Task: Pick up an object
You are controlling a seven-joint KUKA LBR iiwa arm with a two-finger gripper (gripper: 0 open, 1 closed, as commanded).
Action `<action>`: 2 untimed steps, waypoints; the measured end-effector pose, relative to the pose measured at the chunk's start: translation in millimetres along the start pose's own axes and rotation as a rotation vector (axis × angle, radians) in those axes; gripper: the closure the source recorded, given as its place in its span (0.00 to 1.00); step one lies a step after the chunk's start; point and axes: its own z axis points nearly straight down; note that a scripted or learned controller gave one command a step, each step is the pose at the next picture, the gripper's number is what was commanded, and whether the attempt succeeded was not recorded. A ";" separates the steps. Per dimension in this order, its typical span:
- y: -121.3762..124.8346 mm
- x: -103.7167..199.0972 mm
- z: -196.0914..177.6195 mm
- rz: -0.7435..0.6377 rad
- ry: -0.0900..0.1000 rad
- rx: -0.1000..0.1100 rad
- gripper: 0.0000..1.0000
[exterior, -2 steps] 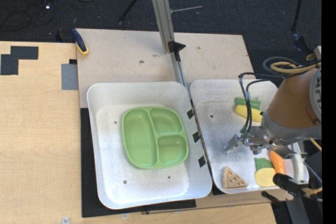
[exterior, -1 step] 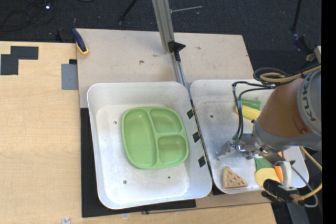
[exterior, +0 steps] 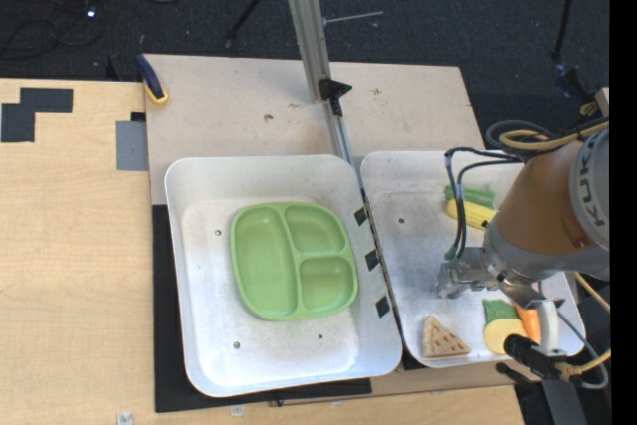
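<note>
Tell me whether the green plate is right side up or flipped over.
Right side up. The plate lies flat in the left bin, its three compartments facing up, nothing in them.

We are looking down on the desk (exterior: 70,244), pale wood with a lighter board (exterior: 249,109) lying across its far part. Two shallow white bins are sitting on it side by side, the left bin (exterior: 199,314) touching the right bin (exterior: 398,204). A metal post (exterior: 307,25) is rising behind them.
</note>
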 end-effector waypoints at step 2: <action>-12.9 0.8 -102.5 -0.006 -0.004 0.003 1.00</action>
